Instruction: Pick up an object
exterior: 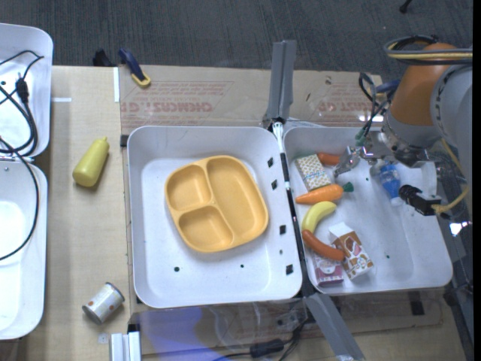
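Observation:
My gripper [355, 159] hangs low over the upper middle of the right bin [421, 262], under the orange-banded wrist [418, 96]. Just left of it lie a patterned carton [313, 171] and a small orange piece [328, 158]. A carrot [321, 194] lies right below the gripper's tip, and whether they touch is unclear. A blue bottle [389, 180] lies to the gripper's right. Further down are a banana [317, 215], a red sausage [325, 247] and a brown-and-white box [353, 253].
A yellow divided plate [216, 201] lies in the left bin [139, 224]. A pink box [328, 274] rests at the right bin's lower left. On the bench to the left are a mustard bottle [91, 162], a small can [103, 301] and a blue-and-yellow clamp [134, 68].

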Motion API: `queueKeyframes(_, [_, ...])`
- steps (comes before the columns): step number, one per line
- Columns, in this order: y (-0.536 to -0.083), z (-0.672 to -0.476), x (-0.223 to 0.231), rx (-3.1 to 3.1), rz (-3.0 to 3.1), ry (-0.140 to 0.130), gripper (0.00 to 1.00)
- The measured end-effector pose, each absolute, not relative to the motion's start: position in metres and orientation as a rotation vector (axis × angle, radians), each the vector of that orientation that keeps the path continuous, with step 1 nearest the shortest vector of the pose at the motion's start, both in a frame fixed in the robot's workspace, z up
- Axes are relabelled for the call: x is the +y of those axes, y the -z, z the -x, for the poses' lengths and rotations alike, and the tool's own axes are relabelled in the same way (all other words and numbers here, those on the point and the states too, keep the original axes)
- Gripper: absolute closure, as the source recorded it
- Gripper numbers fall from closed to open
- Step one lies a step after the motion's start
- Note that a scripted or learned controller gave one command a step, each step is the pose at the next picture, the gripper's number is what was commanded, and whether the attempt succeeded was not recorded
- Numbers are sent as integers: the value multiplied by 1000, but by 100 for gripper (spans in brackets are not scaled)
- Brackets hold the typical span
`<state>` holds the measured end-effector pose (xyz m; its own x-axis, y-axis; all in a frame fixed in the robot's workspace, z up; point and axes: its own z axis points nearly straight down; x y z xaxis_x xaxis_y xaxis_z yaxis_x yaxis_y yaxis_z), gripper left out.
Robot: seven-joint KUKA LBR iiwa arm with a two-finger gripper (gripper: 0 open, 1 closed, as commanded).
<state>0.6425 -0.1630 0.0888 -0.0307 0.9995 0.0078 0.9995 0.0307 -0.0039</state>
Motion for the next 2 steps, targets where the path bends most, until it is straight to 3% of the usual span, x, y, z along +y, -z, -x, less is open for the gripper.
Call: queueKeyframes(2, [-90,-554,-124,-2634,1711,-1,0])
